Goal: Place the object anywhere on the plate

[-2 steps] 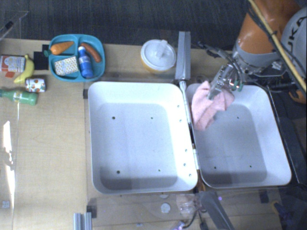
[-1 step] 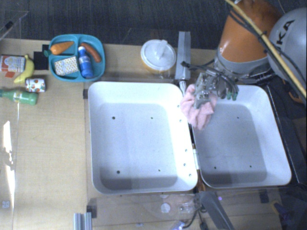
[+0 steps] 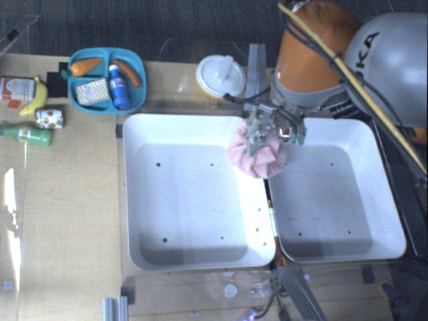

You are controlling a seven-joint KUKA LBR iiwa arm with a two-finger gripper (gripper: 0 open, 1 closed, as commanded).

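The claw (image 3: pixel 266 134) hung over the wall where the two white bins met, at about 12 o'clock in the view. A pink plate (image 3: pixel 257 158) hung under it, and the claw seemed shut on the plate's top edge. The plate covered part of the left bin (image 3: pixel 194 192) and the right bin (image 3: pixel 334 199). On the table (image 3: pixel 60 199) at 10 o'clock sat a blue tray (image 3: pixel 137 79) of toy food. A banana (image 3: pixel 37 97), a can (image 3: pixel 49 118) and a green bottle (image 3: pixel 27 135) lay beside it. A white lid (image 3: pixel 221 76) sat behind the bins.
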